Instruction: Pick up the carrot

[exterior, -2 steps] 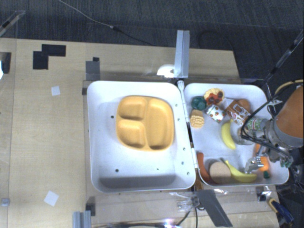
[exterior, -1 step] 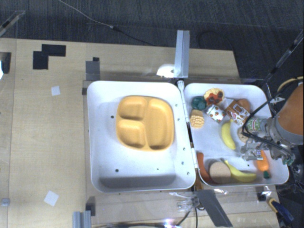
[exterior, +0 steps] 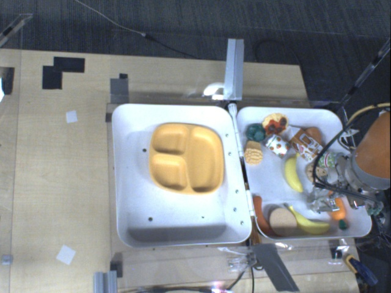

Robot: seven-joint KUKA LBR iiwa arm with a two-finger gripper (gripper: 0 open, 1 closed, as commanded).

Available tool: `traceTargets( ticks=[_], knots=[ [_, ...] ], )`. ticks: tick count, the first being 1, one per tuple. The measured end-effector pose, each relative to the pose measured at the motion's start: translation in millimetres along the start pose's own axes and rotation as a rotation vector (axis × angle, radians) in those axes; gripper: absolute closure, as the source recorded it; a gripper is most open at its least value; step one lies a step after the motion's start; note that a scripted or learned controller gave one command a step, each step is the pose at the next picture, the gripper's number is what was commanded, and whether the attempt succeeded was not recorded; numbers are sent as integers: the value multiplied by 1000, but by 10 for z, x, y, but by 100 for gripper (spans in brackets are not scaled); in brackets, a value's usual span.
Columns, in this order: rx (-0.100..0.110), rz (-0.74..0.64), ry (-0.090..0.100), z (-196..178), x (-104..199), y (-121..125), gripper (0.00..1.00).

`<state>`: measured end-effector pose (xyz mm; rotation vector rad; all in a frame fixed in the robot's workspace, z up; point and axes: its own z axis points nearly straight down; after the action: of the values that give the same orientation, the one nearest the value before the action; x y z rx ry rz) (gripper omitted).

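We saw the gripper (exterior: 324, 201) low in the right bin (exterior: 351, 232), the carrot (exterior: 338, 210) just right of its tip, its grip unreadable to us.

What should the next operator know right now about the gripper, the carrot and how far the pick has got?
Gripper: down in the right bin, at its right side, directly over the carrot. Whether its fingers are open or closed cannot be read from this angle.
Carrot: small orange piece lying near the bin's lower right corner, just right of a banana and beside the gripper tip. It looks to be on the bin floor.
Left bin holds a yellow divided plate.
Done: approach to the carrot.
Left: confirm a grasp, then lift. Other toy foods crowd close, so watch for a mis-grab.
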<state>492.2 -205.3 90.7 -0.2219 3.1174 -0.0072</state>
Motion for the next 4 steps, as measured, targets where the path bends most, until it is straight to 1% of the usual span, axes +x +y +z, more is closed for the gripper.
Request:
traceTargets(
  ticks=[1,2,3,4],
  knots=[
    [4,-6,-11,-124,-44,3,100],
    [-3,-428,2,8,-170,-20,100],
    [2,-733,-4,2,-127,-16,100],
    [3,-954,-4,1,-43,-1,100]
  ],
)
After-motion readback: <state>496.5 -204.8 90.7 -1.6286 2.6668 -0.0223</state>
